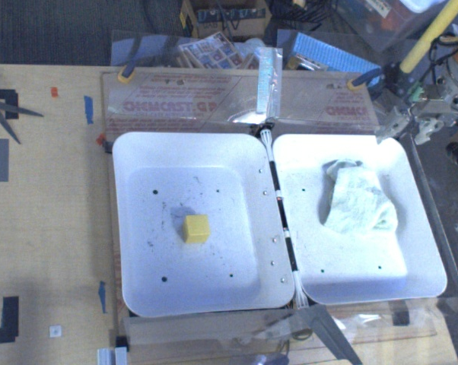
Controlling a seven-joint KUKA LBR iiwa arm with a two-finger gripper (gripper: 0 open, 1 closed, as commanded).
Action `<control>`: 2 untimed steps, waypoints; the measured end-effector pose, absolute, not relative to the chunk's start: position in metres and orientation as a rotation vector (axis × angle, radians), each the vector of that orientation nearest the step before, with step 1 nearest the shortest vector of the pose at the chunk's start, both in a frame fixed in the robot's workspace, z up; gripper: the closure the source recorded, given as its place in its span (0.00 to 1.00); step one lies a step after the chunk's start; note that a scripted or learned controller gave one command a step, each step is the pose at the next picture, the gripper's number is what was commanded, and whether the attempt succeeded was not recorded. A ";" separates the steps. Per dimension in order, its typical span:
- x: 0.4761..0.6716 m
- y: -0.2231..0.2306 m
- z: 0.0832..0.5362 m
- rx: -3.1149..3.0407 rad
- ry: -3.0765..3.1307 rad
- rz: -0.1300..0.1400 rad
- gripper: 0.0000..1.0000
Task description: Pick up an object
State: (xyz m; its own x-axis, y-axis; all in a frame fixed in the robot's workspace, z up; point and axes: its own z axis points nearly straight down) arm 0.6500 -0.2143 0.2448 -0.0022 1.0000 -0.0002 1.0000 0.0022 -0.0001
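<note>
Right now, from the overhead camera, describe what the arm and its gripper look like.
The arm is a blurred pale grey metal assembly at the view's right edge, with dark cables around it. A yellow bar slants above it; whether it belongs to the arm is unclear. The gripper looks light grey and angular, too small for markings.
</note>
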 end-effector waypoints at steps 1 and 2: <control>0.667 -0.182 0.132 2.024 2.402 0.000 0.00; 0.667 -0.165 0.087 1.871 2.521 -0.001 0.00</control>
